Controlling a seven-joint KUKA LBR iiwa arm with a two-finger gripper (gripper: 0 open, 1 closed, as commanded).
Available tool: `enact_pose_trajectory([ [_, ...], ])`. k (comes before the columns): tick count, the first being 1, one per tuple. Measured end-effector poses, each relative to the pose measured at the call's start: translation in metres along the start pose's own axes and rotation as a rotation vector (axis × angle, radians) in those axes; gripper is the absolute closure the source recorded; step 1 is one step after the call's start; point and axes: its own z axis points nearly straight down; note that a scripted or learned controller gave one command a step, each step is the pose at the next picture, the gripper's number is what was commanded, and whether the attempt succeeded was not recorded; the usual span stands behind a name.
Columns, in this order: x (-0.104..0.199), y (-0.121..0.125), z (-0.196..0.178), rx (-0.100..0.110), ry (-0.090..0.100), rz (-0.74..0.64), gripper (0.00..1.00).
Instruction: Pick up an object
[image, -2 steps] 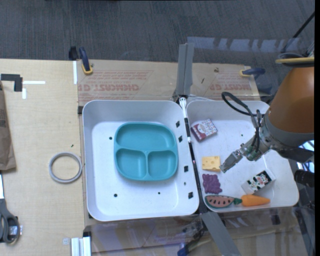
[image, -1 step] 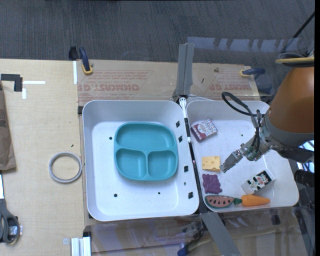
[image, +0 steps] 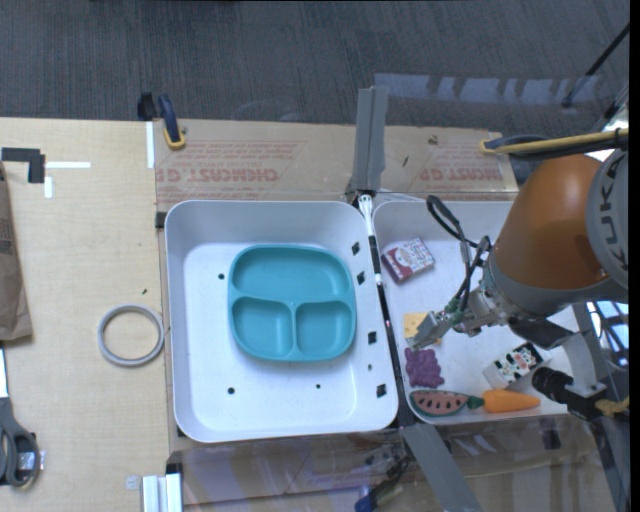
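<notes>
So nearest the camera, along the bottom wall of the right-hand shallow white bin (image: 392, 222), there's one toy watermelon slice (image: 437, 403) and one orange toy carrot (image: 509, 402) lying just beside it, end to end. Just above the carrot sits one small white block with dark and coloured markings (image: 514, 362). To the left of that is one purple bunch of toy grapes (image: 425, 368), just above the watermelon slice. One small flat yellow piece (image: 414, 325) sits a little further up from the grapes.

The arm's two-finger gripper (image: 425, 334) hangs right over that spot, between the yellow piece and the grapes. It's small and cluttered there, so I honestly can't tell how the gripper is set or whether it has hold of anything. The arm's big orange band (image: 550, 235) bulks over the right part of that bin.

Further back in the same bin is one small red-and-white packet (image: 408, 258), well apart from the rest. That makes six loose objects in the right bin.

The left-hand shallow white bin (image: 190, 330) has just one thing: a teal plastic plate with three compartments (image: 293, 302), sitting about in the middle.

Out on the wooden bench to the left lies one grey ring (image: 131, 334).
</notes>
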Motion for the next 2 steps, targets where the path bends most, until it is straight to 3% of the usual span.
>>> enact_pose_trajectory([
  [1, -0.048, 0.043, -0.001, -0.003, -0.002, -0.319, 0.00],
  [2, -0.138, 0.117, 0.098, -0.005, -0.004, -0.389, 0.00],
])
